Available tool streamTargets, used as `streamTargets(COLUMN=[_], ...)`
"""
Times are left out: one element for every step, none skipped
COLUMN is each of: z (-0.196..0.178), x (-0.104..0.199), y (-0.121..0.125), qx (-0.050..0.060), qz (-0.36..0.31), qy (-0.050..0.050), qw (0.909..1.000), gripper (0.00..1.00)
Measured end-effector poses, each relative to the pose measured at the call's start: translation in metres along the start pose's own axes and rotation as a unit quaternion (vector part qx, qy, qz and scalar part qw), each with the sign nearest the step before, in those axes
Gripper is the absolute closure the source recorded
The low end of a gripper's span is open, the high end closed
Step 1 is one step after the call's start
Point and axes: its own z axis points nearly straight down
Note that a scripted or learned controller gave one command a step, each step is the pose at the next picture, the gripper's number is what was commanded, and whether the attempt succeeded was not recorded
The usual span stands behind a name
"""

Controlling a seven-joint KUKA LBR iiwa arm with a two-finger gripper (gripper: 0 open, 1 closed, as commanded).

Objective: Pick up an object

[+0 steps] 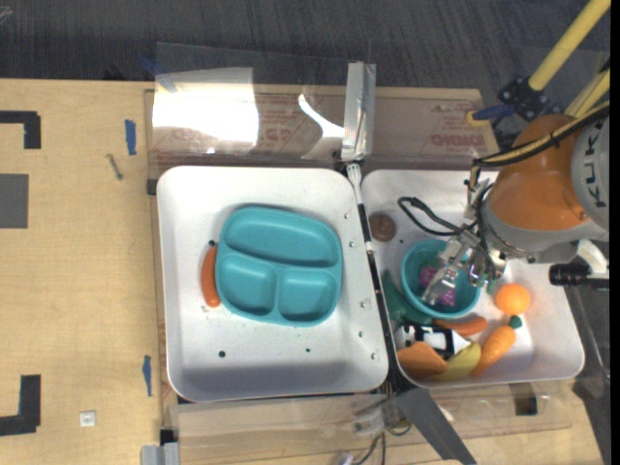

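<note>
In the right bin my gripper reaches down into a teal bowl, right over a purple object lying inside it. An orange ball, a toy carrot, a yellow banana-like piece and an orange slice lie beside and in front of the bowl. A brown disc rests at the bin's back left.
The left bin holds a teal divided tray with an orange sausage-shaped toy at its left side. A black cable loops across the right bin's back. The grey arm with its orange band covers the bin's right rear.
</note>
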Motion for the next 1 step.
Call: streamTargets(z=[-0.1359], x=[0.0076], y=[0.037], qx=[0.001], qz=[0.051], qy=[0.005], qw=[0.9987], gripper=[1.0])
